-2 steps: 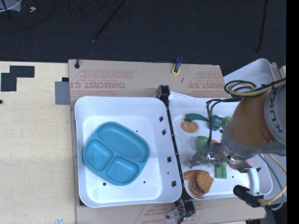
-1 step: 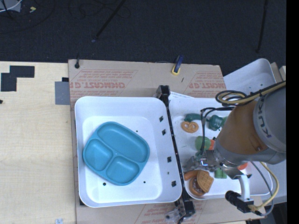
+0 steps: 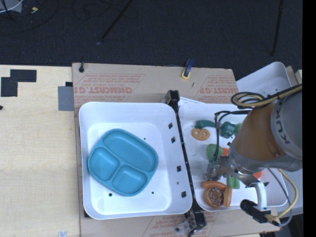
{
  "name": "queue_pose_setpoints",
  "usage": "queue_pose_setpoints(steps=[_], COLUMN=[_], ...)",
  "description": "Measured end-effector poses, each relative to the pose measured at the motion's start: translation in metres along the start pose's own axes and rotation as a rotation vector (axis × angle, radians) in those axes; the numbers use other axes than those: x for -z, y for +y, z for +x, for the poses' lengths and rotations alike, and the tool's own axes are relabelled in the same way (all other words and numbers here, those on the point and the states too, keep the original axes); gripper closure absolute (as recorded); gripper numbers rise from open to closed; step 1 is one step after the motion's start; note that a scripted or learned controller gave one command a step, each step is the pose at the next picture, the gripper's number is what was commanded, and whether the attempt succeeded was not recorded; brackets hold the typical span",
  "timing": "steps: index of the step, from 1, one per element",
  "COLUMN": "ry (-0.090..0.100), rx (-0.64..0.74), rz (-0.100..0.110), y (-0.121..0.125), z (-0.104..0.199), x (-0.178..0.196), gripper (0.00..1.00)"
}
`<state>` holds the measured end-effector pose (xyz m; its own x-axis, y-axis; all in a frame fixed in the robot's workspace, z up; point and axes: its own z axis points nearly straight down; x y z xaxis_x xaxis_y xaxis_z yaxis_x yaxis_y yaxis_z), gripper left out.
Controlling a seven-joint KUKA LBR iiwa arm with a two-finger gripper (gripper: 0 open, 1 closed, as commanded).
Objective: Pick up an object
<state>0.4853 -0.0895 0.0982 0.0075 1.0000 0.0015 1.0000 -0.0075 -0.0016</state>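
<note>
Pale wood bench (image 3: 34, 157) carries a sheet of printed cardboard (image 3: 148, 85), and on it sit two shallow white bins side by side. Nearest the camera, at the front of the right bin (image 3: 190, 132), lies a brown ring-shaped toy (image 3: 216, 194) — a doughnut, by its look — with a small green piece (image 3: 233, 182) just beside it. Directly above these hangs the gripper (image 3: 215, 171), low over the bin floor; whether it is spread or pressed together cannot be told, and nothing is seen pinched in it. The grey arm (image 3: 269, 132) with its orange band covers much of this bin. Further back lie a green block (image 3: 212, 151), an orange pretzel-like piece (image 3: 200, 134), a teal object (image 3: 227, 129) and a green strip (image 3: 203, 124). In the left bin (image 3: 98, 115) rests a blue divided plate (image 3: 123, 161). Beyond the cardboard is dark carpet (image 3: 148, 23) with cables.
</note>
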Motion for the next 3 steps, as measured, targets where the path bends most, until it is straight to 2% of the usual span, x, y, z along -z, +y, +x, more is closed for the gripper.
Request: queue_pose_setpoints(steps=[2, 3], ry=[-0.001, -0.001], rx=[0.008, 0.008], rz=[0.0, -0.002], y=[-0.015, -0.014], z=[0.001, 0.001], x=[0.092, 0.131], gripper=[1.0, 1.0])
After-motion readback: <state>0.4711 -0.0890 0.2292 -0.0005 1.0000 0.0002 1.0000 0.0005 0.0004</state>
